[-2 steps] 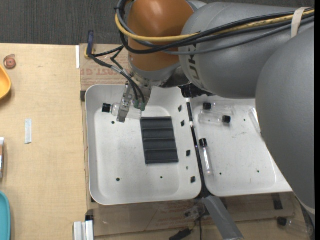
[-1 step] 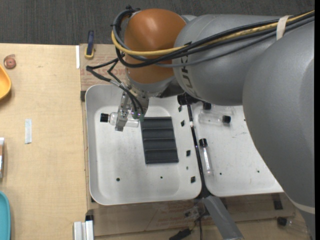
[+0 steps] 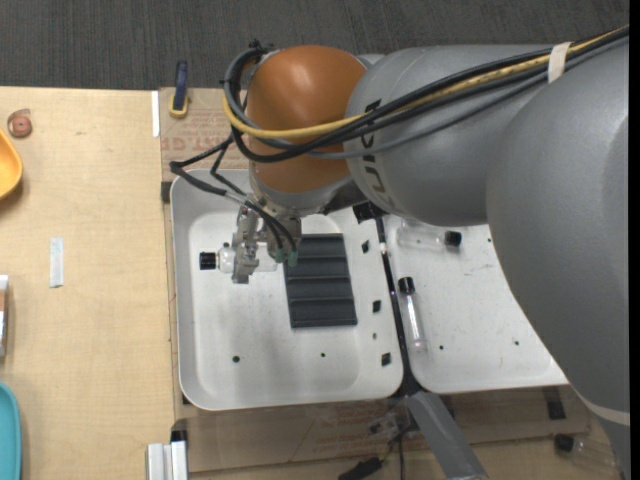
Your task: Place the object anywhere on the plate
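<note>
Fingers: state cannot be told; gripper (image 3: 243, 260) hovers over left bin (image 3: 200, 368), dark ribbed block (image 3: 321, 280) at three o'clock. Step judged: grasp pending; plate unseen.

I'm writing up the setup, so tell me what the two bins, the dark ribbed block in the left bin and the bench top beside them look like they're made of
The two bins look like moulded white plastic, matte and scuffed, with rounded corners and small dark specks. The ribbed block appears to be dark grey plastic or rubber, matte, with raised bars across it; the view leaves that open. The bench top looks like pale plywood or laminate with a smooth, faintly grained surface.
</note>
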Available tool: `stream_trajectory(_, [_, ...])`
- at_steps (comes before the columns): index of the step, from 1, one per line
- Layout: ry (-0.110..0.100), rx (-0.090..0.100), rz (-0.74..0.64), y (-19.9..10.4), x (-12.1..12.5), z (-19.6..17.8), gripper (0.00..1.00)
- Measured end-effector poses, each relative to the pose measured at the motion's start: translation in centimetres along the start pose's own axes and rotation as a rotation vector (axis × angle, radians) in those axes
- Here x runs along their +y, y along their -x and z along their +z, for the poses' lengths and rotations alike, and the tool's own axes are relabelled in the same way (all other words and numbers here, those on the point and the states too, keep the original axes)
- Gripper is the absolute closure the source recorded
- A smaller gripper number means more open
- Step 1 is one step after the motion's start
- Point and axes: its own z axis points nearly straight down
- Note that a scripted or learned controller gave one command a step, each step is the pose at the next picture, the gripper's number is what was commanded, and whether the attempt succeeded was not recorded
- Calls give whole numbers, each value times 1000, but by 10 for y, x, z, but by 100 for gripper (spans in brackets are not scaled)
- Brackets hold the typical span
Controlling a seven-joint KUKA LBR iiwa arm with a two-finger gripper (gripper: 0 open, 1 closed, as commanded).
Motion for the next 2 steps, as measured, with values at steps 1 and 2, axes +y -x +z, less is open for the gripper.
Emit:
stream_trajectory(1, [1,-3,-152,34,3,-71,100])
stream_trajectory(2, [1,-3,-306,77,7,-50,100])
